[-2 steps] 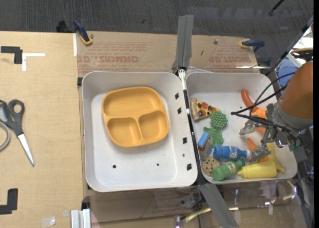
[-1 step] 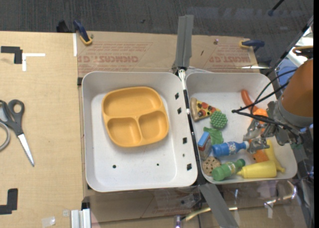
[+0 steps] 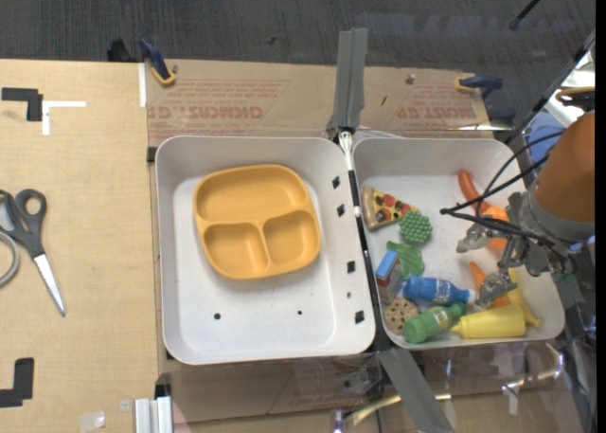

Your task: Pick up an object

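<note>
We see the fingers (image 3: pixel 490 270) spread wide over the right bin (image 3: pixel 426 161), with nothing held between them. A carrot (image 3: pixel 492 281) lies just beneath and between the fingertips. A yellow bottle (image 3: pixel 492 325) lies just below the fingers, near the bin's front edge. To their left we see a blue bottle (image 3: pixel 434 290), a green bottle (image 3: pixel 428 324) and a pizza slice (image 3: pixel 386 206). Far to their left, the left bin (image 3: pixel 180 261) holds a yellow divided plate (image 3: pixel 256 220).
</note>
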You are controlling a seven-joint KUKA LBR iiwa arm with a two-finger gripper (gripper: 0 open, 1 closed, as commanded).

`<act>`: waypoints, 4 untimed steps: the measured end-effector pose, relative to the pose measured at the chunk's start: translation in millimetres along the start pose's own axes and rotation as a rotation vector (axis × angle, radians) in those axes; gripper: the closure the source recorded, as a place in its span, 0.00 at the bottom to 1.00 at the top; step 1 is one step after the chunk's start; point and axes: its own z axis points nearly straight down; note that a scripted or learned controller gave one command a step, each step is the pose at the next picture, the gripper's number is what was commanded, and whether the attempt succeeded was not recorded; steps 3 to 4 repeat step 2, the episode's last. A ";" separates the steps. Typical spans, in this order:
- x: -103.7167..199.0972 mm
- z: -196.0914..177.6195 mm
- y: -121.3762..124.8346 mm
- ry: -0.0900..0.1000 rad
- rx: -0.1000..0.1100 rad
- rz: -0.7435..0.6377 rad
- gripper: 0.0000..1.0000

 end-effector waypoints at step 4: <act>7.7 10.4 -10.1 0.008 0.000 0.382 1.00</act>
